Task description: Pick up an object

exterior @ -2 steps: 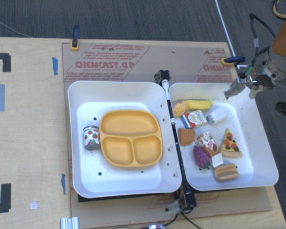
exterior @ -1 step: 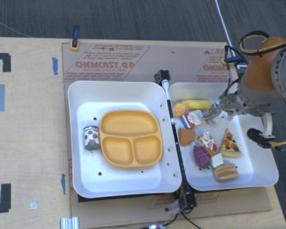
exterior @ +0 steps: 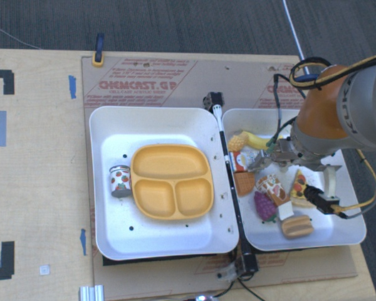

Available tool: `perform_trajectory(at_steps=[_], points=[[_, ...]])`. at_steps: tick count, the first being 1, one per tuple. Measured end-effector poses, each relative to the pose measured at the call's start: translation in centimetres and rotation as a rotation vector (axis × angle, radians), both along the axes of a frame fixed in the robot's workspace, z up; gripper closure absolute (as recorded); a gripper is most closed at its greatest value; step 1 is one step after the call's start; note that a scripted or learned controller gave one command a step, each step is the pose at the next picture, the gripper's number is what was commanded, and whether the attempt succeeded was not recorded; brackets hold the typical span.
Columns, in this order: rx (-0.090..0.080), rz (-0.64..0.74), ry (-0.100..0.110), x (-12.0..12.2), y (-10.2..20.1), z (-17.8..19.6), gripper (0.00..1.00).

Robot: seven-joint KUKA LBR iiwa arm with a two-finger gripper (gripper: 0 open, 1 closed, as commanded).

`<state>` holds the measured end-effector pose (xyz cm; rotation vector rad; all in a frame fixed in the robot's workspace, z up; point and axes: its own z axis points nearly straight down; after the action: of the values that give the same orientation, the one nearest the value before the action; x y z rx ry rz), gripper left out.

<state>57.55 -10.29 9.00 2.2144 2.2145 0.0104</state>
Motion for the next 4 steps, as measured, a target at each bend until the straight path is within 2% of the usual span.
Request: perform_trajectory(at_steps=[1,2,3,4], points=[[-0.002,0.0,-0.004,-5.0,0.5,0.0,0.0],[-0.011,-0.004,-0.012,-4.8,0.1,1.1,1.0],[-0.011,-0.004,-0.011,-4.8,0.1,1.1,0.0],[-0.007,-0.002,-0.01,-9.1,0.8,0.0,0.0]])
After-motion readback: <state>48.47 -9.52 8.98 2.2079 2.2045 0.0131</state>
